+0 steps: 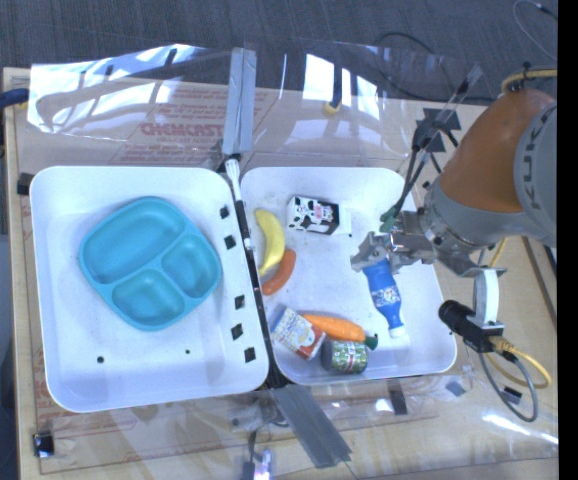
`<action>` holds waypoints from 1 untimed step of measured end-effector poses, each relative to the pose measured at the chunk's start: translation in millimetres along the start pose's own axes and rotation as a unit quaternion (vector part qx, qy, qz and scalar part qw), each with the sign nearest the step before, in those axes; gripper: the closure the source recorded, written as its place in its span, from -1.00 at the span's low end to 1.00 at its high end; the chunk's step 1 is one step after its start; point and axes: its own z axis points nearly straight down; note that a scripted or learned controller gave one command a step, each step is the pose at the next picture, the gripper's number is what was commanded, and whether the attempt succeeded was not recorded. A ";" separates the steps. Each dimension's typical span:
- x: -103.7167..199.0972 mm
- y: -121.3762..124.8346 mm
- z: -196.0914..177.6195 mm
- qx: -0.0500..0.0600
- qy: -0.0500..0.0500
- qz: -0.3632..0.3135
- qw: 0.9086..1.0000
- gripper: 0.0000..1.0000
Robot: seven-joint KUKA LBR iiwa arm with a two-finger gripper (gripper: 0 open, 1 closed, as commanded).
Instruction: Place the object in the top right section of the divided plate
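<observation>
The gripper sits low over the right bin, directly at the upper end of a small blue and white bottle that lies on its side on the bin floor, cap end pointing toward the near right corner. Whether the gripper is clenched, released or grasping the bottle cannot be told from the camera view; the metal parts hide the contact zone. The bottle is judged to be the object for transfer, since it is the item nearest the gripper. It appears to be a rigid moulded toy: light, stiff, not fragile, with a smooth rounded body that may roll or slip under a pinch. Recommended hold: across the mid-body, square to the long axis, where the sides are most parallel; avoid the tapered neck and cap. Other items in the same bin are a banana, a carrot, a small carton, a green can and a cow-print box, all apart from the bottle. The blue divided plate rests in the left bin, well apart from the bottle; the target section is its upper right compartment, near the bin divider.
</observation>
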 end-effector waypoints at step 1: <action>62.8 40.6 60.5 0.002 0.001 -0.081 0.997 1.00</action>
